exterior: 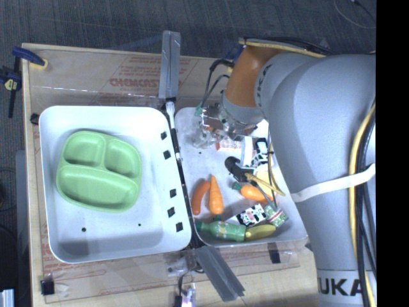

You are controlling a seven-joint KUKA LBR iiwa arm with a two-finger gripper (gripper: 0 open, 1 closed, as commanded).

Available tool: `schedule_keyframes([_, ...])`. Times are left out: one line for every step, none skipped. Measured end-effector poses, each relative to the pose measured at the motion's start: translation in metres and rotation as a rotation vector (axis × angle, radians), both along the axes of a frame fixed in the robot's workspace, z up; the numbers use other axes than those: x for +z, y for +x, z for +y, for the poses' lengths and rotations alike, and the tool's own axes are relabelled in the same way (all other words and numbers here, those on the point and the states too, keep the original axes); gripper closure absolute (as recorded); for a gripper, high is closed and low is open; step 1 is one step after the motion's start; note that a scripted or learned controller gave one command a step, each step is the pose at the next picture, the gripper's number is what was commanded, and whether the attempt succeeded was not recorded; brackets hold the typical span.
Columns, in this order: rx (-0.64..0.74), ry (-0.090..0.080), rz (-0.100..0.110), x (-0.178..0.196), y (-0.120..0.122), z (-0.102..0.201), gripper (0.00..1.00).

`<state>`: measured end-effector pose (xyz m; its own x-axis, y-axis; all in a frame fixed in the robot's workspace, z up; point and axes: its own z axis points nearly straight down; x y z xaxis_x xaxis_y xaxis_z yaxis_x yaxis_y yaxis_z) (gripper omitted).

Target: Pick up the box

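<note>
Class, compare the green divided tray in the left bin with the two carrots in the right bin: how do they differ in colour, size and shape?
The green divided tray is pale green; the carrots are orange. The tray is broad and takes up much of the left bin, while the carrots are slim and small beside the clutter in the right bin. The tray is moulded into compartments; the carrots are tapered solids. Both lie flat on a white bin floor.

Dark carpet floor [96,11], wooden bench [96,69]
</note>
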<state>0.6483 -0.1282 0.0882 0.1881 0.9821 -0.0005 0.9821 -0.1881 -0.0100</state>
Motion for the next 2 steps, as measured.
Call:
schedule_keyframes([0.038, 0.0, -0.003, 0.074, -0.056, -0.007, 1.0])
schedule_keyframes([-0.036, -0.001, -0.002, 0.108, -0.115, -0.023, 1.0])
